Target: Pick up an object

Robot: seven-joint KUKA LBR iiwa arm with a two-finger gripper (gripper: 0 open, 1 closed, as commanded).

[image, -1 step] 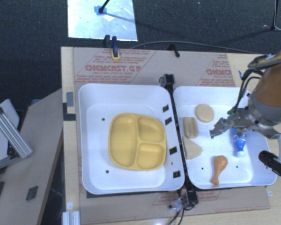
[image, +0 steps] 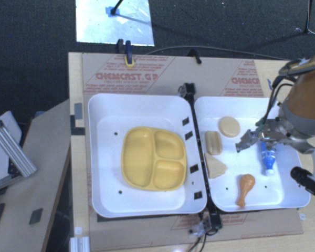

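The right bin (image: 289, 193) holds several small items. A round beige cookie (image: 229, 126) lies at the back, with a tan bun (image: 213, 142) and a pale triangular slice (image: 215, 167) along the left wall. A brown drumstick (image: 245, 188) lies near the front. A blue and white tube (image: 268, 159) lies lengthwise at mid-right. My gripper (image: 256, 139) hangs low over the tube's far end, reaching in from the right. The arm's body hides the tube's top end, and nothing is visibly lifted.
The left bin (image: 107, 114) contains a yellow divided plate (image: 153, 158). A black clip strip (image: 194, 140) joins the two bins down the middle. A black fitting (image: 304, 178) sits at the right bin's edge. The bench's cardboard (image: 147, 75) lies behind the bins.
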